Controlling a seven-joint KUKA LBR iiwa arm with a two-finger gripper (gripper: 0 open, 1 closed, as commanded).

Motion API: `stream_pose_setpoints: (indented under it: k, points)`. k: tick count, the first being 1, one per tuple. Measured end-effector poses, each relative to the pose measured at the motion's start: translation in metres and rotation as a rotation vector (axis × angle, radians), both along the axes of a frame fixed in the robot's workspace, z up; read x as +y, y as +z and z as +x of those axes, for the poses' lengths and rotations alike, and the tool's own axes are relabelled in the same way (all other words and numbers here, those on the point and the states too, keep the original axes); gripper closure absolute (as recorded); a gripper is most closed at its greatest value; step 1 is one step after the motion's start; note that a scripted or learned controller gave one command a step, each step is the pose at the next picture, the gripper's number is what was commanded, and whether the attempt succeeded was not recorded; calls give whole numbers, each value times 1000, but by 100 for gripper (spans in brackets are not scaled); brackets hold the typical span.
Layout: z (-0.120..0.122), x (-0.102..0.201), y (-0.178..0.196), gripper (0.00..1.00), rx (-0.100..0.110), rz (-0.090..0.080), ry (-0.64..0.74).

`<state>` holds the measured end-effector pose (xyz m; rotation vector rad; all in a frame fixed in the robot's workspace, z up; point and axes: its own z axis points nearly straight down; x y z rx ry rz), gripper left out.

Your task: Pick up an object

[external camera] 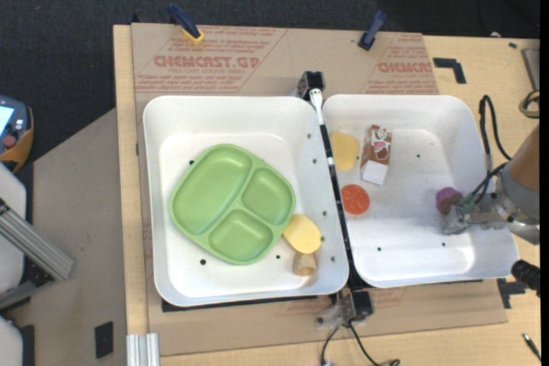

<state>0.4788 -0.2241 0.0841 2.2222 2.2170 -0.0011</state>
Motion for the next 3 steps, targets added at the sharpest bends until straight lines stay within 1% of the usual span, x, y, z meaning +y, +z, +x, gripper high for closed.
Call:
stream_pose_setpoints:
  k: [1,2,3]
  points:
    - [79,23,135,100,-18,-4,10]
    - [156,93,196,100,-13,1,14]
    - [175,110,313,100,-17,-1,7]
